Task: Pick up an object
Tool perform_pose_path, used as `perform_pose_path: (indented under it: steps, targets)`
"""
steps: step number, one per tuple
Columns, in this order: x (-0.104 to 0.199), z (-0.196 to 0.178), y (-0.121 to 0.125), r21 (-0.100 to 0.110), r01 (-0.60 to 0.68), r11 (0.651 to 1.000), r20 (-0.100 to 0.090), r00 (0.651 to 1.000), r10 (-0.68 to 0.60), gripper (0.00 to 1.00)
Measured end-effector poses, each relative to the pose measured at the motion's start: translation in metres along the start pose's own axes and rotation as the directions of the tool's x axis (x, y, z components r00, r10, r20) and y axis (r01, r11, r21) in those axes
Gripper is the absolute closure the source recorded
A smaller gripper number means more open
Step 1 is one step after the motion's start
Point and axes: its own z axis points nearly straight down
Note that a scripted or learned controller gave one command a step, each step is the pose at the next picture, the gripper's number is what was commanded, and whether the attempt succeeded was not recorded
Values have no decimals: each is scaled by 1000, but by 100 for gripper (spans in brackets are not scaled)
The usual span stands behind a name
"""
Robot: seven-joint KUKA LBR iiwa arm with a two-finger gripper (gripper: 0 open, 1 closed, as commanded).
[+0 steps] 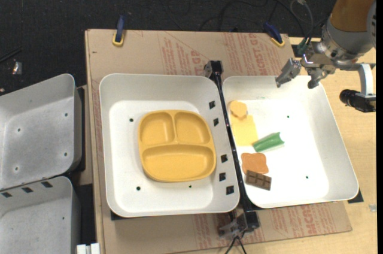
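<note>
So the pickable stuff is all sitting along the left side of the right bin (pixel 323 127). A small orange round piece (pixel 238 108) is lying at the top, touching a flat pale yellow slab (pixel 243 130) just below it. A green pepper-like piece (pixel 267 141) is lying tilted beside the slab's lower right corner. Below that, an orange slice (pixel 254 162) is resting against a brown chocolate bar (pixel 259 180).

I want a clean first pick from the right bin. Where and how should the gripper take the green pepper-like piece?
Grip the green piece across its narrow width near the middle, coming straight down from above. It lies flat and elongated, slanting up toward the right, so the fingers should close across its long axis. Its left end sits by the yellow slice; the right side is freer.
</note>
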Motion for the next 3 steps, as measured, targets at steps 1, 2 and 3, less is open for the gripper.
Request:
perform_pose_path:
  steps: [1, 2, 3]
  targets:
    - [0, -8, 2, -13, 2, 1000, 2, 1000, -2, 0]
    - [-1, 40, 11, -9, 4, 1000, 1, 1000, -4, 0]
    - [-9, 99, 8, -8, 0, 1000, 1, 1000, 0, 0]
